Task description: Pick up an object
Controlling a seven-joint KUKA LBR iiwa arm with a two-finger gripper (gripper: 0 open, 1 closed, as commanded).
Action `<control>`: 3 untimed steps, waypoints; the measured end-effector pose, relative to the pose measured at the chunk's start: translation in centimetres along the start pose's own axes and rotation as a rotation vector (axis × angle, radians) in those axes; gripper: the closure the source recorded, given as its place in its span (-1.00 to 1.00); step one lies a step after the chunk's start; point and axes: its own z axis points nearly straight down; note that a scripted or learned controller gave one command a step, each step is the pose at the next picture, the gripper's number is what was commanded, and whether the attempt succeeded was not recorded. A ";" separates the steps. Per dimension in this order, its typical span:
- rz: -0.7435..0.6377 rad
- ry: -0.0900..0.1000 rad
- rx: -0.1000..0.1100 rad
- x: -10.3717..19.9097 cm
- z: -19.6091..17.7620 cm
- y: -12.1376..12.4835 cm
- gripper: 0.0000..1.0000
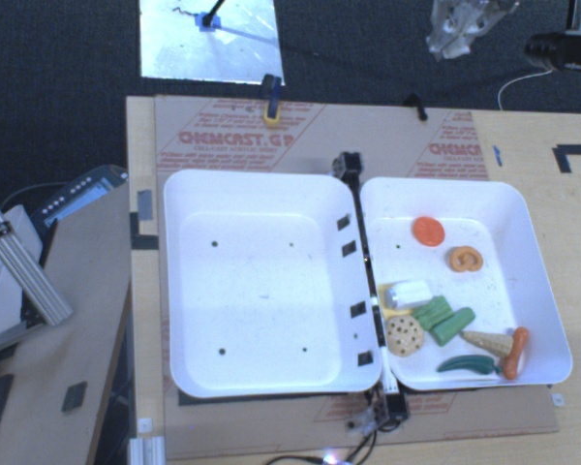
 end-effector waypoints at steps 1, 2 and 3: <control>0.004 -0.001 -0.002 -2.0 0.0 1.9 1.00; 0.004 0.000 -0.002 -4.2 0.0 1.8 1.00; 0.004 0.000 -0.002 -6.3 0.0 1.8 1.00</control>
